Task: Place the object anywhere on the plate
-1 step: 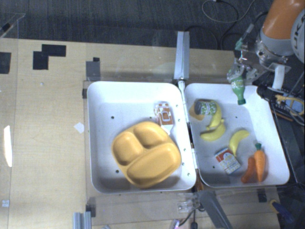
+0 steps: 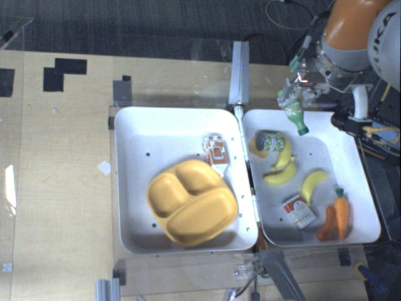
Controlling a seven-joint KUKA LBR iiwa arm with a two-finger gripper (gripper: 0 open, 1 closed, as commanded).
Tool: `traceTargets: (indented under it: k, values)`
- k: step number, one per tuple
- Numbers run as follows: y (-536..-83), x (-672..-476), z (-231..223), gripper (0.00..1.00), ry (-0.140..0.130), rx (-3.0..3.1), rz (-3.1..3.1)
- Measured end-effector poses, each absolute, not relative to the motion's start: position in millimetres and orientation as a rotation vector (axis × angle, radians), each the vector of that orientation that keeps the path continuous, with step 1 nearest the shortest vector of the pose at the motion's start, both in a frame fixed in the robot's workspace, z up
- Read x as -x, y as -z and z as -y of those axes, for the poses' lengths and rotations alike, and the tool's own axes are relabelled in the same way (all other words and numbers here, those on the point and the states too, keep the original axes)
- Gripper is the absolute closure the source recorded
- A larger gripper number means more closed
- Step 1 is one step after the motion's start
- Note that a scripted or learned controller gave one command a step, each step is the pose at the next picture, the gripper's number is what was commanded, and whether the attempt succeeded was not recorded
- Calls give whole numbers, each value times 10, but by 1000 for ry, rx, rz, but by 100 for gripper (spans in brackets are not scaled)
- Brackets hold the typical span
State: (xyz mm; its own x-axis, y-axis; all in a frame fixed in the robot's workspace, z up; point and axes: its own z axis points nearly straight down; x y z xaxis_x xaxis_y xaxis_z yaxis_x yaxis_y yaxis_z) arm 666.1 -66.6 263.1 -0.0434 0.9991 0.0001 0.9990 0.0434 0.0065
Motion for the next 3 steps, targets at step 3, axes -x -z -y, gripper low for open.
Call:
traceTargets:
  k: [3]
  values:
    - [-2230, -6699, -335, 100, -8, -1979, -2434]
